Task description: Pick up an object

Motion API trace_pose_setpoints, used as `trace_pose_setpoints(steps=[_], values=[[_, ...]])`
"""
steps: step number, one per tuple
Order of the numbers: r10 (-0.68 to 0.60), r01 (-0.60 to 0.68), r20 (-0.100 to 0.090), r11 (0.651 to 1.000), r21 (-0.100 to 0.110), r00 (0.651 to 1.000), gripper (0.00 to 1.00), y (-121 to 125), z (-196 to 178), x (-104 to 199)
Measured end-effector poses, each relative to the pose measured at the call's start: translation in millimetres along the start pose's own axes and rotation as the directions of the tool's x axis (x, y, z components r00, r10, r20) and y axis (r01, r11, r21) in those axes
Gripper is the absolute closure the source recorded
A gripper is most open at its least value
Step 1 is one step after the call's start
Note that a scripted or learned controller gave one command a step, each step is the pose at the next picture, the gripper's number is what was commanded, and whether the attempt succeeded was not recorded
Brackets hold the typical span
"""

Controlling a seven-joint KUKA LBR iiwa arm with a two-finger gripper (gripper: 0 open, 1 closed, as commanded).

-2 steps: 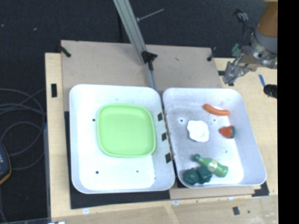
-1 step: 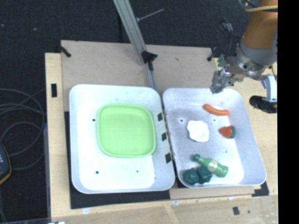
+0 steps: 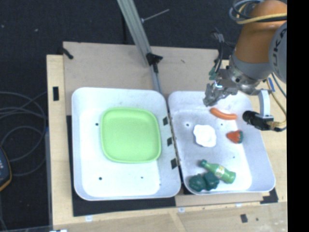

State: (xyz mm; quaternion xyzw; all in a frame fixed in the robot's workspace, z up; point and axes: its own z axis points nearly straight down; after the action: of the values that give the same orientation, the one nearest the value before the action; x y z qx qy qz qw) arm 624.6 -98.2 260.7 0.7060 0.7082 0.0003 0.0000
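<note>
My gripper [image 3: 211, 99] hangs over the far edge of the right bin [image 3: 256, 178], just left of and above an orange sausage-shaped toy [image 3: 223, 113]. Nothing shows between its fingers. Lower in the same bin lie a white lump [image 3: 204, 135], a small red strawberry-like piece [image 3: 235, 137], a green bottle [image 3: 218, 171] with a yellow band, and a dark green lump [image 3: 203, 182] at the near edge.
The left bin [image 3: 87, 178] holds a light green square plate [image 3: 130, 135]. A slanted metal pole [image 3: 136, 26] rises behind the bins, ending near a black clamp [image 3: 154, 59]. A black fitting [image 3: 257, 119] juts over the right bin's right rim.
</note>
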Motion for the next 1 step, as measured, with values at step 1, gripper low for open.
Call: trace_pose_setpoints(steps=[1], values=[[0.0, 0.0, 0.0, 1.0, 0.0, 1.0, 1.0, -14.5, 11.1, 48.0]])
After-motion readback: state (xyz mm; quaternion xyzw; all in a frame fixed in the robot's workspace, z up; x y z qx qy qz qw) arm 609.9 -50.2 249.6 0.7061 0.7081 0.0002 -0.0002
